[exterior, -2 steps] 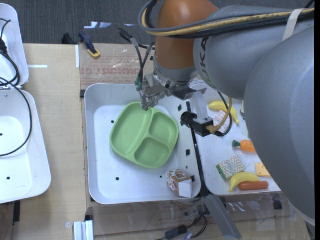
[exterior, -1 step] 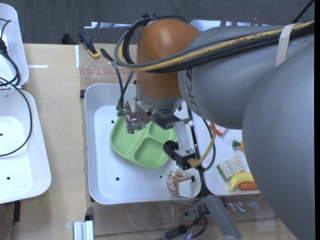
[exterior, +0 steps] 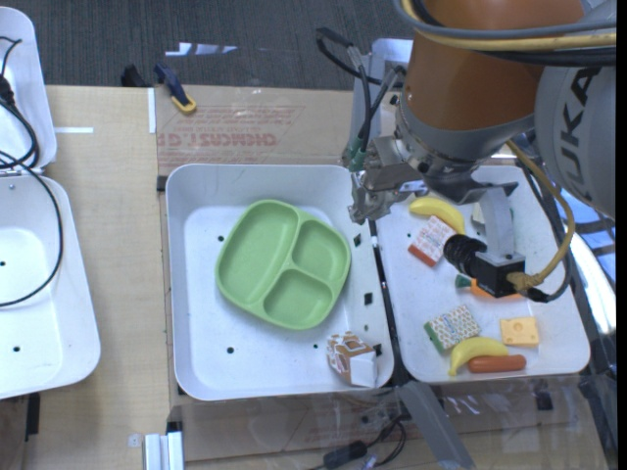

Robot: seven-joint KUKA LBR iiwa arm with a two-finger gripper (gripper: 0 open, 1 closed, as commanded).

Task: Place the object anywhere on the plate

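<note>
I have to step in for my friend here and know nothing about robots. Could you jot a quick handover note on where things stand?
Hand: low over the divide between the two bins; nothing visibly held.
Green plate: in the left bin, nothing on it.
Small carton: left bin, near corner, off the plate.
Right bin: two bananas, cheese wedge, sausage, small packets.
Done: nothing placed yet.
Left: pick an object, set it on the plate.

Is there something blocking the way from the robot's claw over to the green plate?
Only the raised white rims where the two bins meet lie between the gripper and the green three-part plastic plate. The small brown-and-white box sits off in the bin's corner, aside.
</note>
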